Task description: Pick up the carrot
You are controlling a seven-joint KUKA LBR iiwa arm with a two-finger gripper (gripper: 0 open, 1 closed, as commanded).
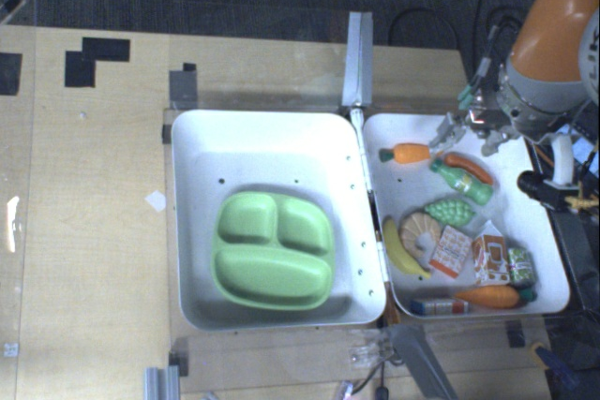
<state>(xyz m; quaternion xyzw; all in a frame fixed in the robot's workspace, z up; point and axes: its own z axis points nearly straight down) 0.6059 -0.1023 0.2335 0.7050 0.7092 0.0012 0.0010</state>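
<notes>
Camera view looks down on the worktop [103, 201], where the right bin [555, 272] serves as the landmark. The carrot [409, 154] lies in the far left corner of that bin, orange body pointing right, its green top toward the bin's left wall. The hand [466, 132] hangs over the bin's far edge, just right of the carrot, with its fingers [444, 135] spread apart and nothing between them.

Close beside the carrot's tip, further into the bin, sit a green bottle [464, 183] and a red chili [466, 166]. A second orange vegetable [487, 297] lies along the bin's near wall, with a banana [400, 250] by the left wall and small boxes [492, 259] in the middle.

The main risks look like these: the hand may close on the carrot's narrow end and squeeze it out sideways; a finger may catch the bottle or chili and drag them along; or the bin's corner wall may block a finger from getting round the carrot. The lookalike near the front wall could also be mistaken for the target.
</notes>
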